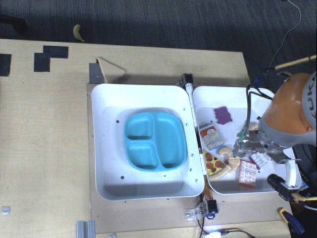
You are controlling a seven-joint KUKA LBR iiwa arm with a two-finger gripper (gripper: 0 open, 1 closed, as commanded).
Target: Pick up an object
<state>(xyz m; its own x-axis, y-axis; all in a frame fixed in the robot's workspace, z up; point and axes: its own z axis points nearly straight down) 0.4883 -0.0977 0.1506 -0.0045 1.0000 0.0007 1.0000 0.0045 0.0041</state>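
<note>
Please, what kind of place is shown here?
Probably a robotics lab test bench: a robot arm reaches over two white bins, one with a blue divided tray, the other with toy items.

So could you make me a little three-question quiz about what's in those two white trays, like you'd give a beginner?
1. True or false: the blue divided plate lies in the left bin.
2. Which lies nearest the top edge of the right bin? A) purple piece B) pizza slice C) red and white packet
3. Fill in: the gripper is over the ____ bin.

Key: 1 true. 2 A. 3 right.
</note>
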